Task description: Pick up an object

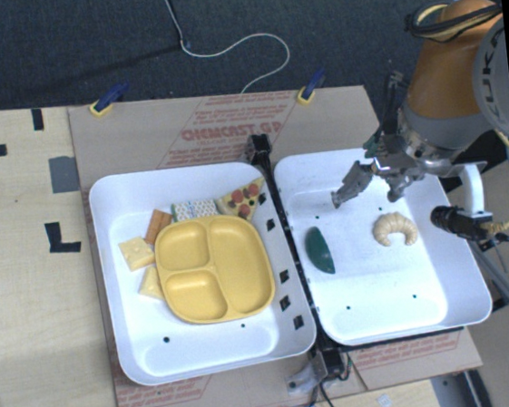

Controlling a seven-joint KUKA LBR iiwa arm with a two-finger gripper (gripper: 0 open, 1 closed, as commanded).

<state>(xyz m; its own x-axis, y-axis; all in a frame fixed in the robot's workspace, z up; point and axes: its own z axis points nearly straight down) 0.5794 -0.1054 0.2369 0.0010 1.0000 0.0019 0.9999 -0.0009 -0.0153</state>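
Note:
In the right bin (431, 306) lie a dark green oval piece (320, 250) near its left wall and a beige croissant (394, 229) to the right of it. My gripper (369, 187) hovers over the bin's back part, up and left of the croissant, with its two fingers spread apart and nothing between them. The grey and orange arm reaches in from the right.
The left bin (129, 340) holds a yellow divided plate (214, 268), with crackers (138, 252) and other small food pieces along its left and back sides. A white cable (236, 45) lies on the dark floor beyond the bench. A black clamp (259, 146) sits between the bins' back edges.

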